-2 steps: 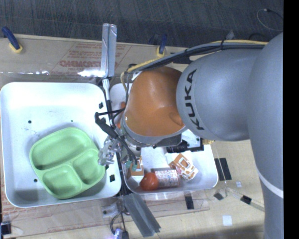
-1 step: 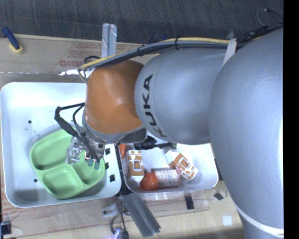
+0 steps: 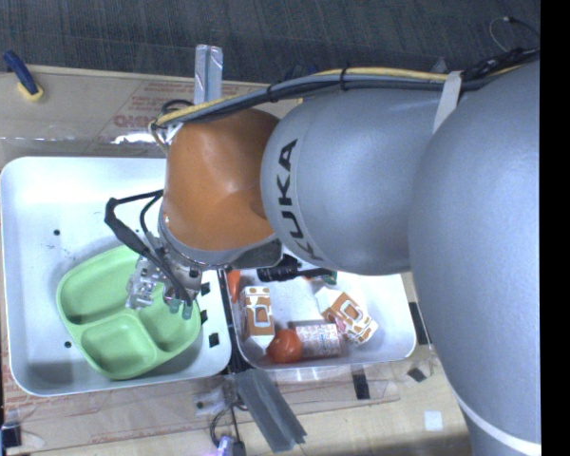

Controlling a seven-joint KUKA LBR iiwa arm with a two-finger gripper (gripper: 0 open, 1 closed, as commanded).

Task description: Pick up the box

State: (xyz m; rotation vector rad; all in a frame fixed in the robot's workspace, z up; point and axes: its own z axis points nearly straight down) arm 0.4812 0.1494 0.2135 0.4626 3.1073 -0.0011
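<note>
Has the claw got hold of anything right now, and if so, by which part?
It cannot be told. The claw hangs over the green divided plastic tray in the left white bin; nothing shows between its tips. The boxes lie in the right white bin.

A green divided tray is lying in the left white bin, toward its near side. In the right white bin, a red tomato-like item is lying just beside a small jar that is resting on its side. A blue clip is sitting on the bench at the far left corner.
</note>
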